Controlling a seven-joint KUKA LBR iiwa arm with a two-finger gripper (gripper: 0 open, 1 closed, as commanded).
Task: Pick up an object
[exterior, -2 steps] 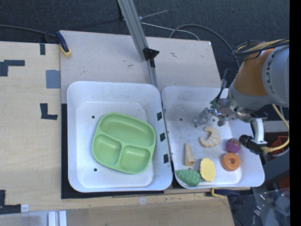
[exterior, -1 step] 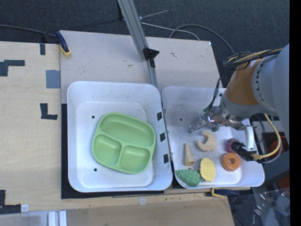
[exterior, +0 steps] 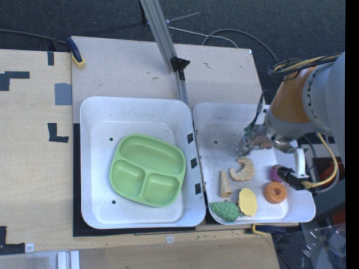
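The robot's jaws [exterior: 247,145] hover just above the tan curved croissant-shaped toy [exterior: 243,170]; their opening cannot be told. Descending off-centre could nudge it aside.

The two-finger gripper [exterior: 247,146] hangs low in the right white bin [exterior: 213,122], just above a tan crescent-shaped pastry [exterior: 243,170].

Left of the white right bin [exterior: 224,116], the other white bin [exterior: 95,122] carries a pale green divided tray [exterior: 147,170]. Within the right bin lie a tan croissant [exterior: 243,170], a beige cone [exterior: 225,184], a yellow piece [exterior: 247,202], a dark green bumpy piece [exterior: 225,210], an orange ring [exterior: 275,192] and a magenta piece [exterior: 275,173]. The tabletop [exterior: 28,133] is light wood with grey-blue tape marks.
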